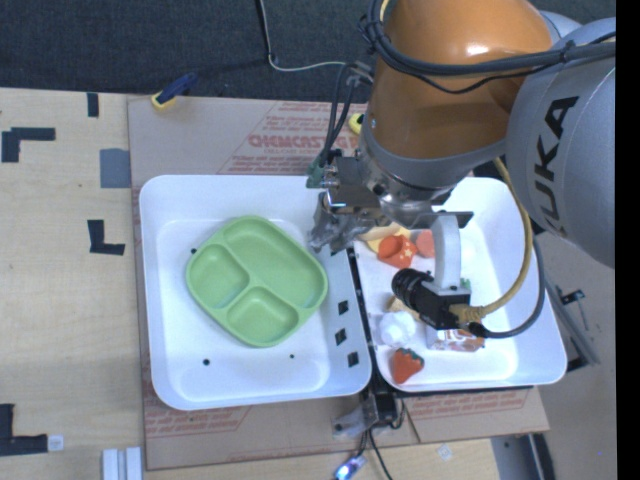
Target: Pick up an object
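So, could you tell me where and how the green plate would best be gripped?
Probably by its raised rim, coming straight down from above. The plate lies flat in the left bin and looks too wide to span, so the thin rim is the one part to pinch. Its front edge, toward the bottom of the view, has the most bare bin floor beside it.

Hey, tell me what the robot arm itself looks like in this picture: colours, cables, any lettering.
The rounded grey metal arm bears black KUKA lettering down its side. Above the wrist sits a glossy orange domed band, with thin black cables looped around its edge. Below the band, a grey ring narrows to the dark metal two-finger gripper.
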Controlling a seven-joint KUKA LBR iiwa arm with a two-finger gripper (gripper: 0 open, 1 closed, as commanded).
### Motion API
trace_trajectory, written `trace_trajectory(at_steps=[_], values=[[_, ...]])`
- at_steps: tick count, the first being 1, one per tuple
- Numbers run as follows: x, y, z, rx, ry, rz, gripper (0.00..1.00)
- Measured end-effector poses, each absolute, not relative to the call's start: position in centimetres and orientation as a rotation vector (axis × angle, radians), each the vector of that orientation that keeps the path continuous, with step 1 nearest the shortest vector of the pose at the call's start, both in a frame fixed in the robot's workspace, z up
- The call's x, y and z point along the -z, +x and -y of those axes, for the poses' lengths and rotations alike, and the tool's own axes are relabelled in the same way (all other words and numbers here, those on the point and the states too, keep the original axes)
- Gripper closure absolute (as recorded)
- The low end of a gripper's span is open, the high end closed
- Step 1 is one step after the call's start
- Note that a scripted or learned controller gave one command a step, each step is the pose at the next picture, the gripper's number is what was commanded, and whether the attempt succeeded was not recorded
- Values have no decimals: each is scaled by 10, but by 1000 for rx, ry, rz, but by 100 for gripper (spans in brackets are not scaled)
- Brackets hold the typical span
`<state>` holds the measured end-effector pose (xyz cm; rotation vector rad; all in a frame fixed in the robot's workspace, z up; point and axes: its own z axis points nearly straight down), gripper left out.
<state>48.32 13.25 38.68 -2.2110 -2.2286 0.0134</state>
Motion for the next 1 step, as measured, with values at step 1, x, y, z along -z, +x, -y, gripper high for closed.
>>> trace_trajectory(at_steps=[1], values=[[-396, 483, -133, -17, -2209, 2230, 100]])
